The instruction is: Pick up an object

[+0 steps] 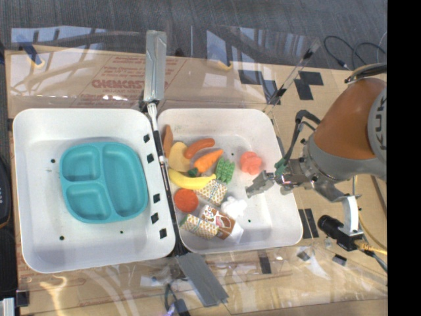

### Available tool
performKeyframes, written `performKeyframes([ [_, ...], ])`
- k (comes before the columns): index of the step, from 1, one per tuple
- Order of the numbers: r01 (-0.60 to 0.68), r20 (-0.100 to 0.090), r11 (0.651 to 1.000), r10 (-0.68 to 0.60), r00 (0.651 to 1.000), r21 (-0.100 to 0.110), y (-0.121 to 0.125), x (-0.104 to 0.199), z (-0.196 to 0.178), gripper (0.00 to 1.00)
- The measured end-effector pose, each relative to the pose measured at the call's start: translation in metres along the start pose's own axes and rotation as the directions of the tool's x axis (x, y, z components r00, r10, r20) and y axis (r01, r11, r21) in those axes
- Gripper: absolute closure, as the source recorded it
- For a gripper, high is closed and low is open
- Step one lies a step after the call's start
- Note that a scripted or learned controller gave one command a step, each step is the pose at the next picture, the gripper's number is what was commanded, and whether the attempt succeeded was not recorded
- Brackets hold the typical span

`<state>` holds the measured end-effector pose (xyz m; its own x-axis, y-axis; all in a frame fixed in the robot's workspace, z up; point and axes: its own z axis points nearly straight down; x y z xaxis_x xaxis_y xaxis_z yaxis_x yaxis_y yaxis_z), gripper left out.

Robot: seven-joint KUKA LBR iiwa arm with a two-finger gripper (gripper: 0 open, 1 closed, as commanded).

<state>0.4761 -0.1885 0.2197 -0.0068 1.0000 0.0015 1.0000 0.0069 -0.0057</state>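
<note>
Over the right bin's (279,226) right side hangs the hand (258,185), reaching in from the arm (348,143) at the right; whether its fingers are apart or together cannot be told, and nothing shows between them. Just beside its tip, to the upper left, lies a pink ball (250,162). Left of that are a green piece (225,170), a carrot (209,158), a sausage (198,147) and a banana (189,180). Below the banana sit an orange ball (185,200) and a few patterned packets (209,219), with a white lump (233,208) near the hand. On the table to the left, the other bin (33,242) holds a teal tray (103,182) with three compartments.
</note>
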Motion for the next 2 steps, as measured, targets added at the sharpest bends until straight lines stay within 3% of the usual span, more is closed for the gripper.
performKeyframes([
  [1, 0.064, 0.0, 0.998, -0.064, 0.998, 0.001, 0.037, 0.035, 0.057, 0.0],
  [2, 0.364, 0.005, 0.931, -0.364, 0.931, -0.005, 0.081, 0.007, -0.021, 0.0],
])
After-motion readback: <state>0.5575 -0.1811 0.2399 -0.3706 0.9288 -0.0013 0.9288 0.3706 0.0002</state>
